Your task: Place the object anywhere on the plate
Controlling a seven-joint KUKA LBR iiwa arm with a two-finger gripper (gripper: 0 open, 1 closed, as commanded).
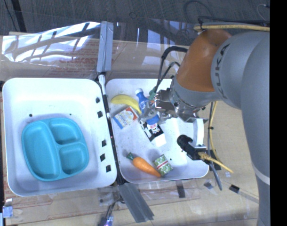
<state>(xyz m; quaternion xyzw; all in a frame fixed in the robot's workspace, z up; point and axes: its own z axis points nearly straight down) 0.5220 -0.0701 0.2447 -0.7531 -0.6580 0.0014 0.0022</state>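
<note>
Two white bins are seen side by side on the worktop (237, 192), with the claw (153, 108) lowered into the right bin (190, 171).
A blue divided plate (54, 147) is set in the left bin (16, 102). A banana (123, 100), carrot (144, 165), small green can (163, 165) and blue-and-white bottle (153, 127) are scattered below the arm; whether the claw is wide or narrow cannot be told.
</note>
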